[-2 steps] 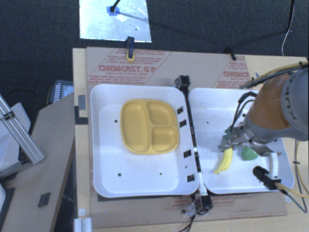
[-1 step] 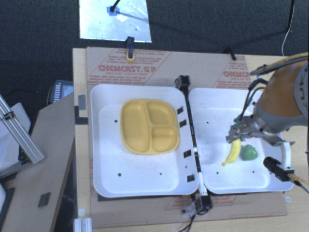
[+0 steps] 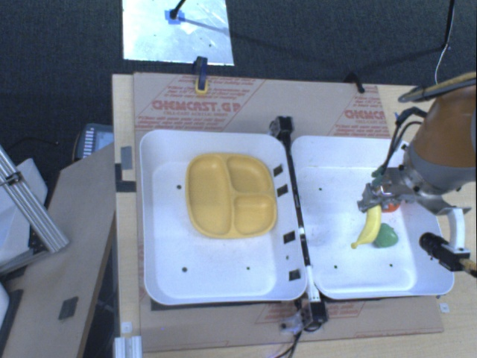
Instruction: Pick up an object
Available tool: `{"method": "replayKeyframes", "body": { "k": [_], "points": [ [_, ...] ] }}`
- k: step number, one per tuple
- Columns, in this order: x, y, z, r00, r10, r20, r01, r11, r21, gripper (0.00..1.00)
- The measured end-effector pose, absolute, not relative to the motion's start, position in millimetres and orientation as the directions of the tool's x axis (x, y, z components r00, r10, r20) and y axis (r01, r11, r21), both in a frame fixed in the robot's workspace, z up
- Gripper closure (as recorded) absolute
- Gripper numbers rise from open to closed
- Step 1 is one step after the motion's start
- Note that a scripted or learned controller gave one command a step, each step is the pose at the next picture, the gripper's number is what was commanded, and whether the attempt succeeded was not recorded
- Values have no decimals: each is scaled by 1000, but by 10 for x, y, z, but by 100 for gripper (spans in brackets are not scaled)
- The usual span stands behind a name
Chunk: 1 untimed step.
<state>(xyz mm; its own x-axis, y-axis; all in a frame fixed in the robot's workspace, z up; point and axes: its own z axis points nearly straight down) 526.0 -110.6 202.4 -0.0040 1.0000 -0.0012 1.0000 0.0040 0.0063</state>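
At the left of the frame a grey side table (image 3: 67,222) and an aluminium rail (image 3: 30,203) sit beside the bench, and in the upper left a shiny metal sheet (image 3: 179,21) lies on the dark floor. The left bin (image 3: 160,274) occupies the centre-left of the frame and holds a yellow divided plate (image 3: 229,195), lying flat near its middle. A black seam of clips (image 3: 294,215) runs between it and the right bin (image 3: 335,274). In the right bin, toward its right side, a yellow banana (image 3: 367,228) lies at a slant, its lower end toward the bin's middle, with a green object (image 3: 386,236) touching it on the right and something red (image 3: 390,208) just above. The gripper (image 3: 376,198) hangs over the banana's upper end, seemingly at or just above it; the fingers blur into the metal there, so their spread cannot be judged. The grey arm with its orange band (image 3: 447,129) fills the right edge.
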Motion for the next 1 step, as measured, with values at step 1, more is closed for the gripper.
{"method": "replayKeyframes", "body": {
  "k": [1],
  "points": [
    [5274, -1108, 2214, -4, 1000, -1, 1000, 4, 4, 100]
  ]
}}
